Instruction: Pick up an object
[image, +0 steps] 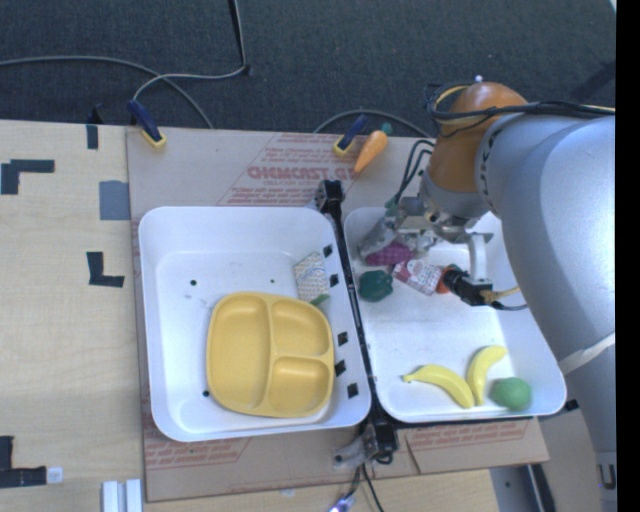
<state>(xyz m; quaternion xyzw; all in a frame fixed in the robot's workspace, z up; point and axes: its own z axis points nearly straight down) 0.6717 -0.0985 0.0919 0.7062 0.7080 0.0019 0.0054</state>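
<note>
The grey arm with its orange band (470, 135) is reaching in from the right of the frame and bending down over the upper part of the right shallow white bin (395, 395). The two-finger gripper (405, 232) is hanging low at the upper left of that bin, directly above a small cluster of things; from this angle I cannot tell how the jaws are standing, nor whether anything is sitting between them.

Just below the gripper, a magenta soft-looking object (385, 254) is lying beside a small red-and-white packet (420, 274), the two touching or nearly so. A dark green rounded object (376, 286) is resting just below and left of them, close to the divider between the bins. In the lower right of the same bin, two yellow plastic bananas (440, 384) are lying near each other, the second banana (484, 368) curving upward, with a light green round ball (512, 393) just beside it at the bin's corner.

The left shallow white bin (165, 240) is holding a yellow plastic divided tray (268, 353) in its lower middle, and a small pale printed packet (311, 272) is lying above the tray near the divider.

Outside the bins, at the top centre of the frame, an orange toy carrot (370, 150) is lying on the brown cardboard sheet (240, 170).
</note>
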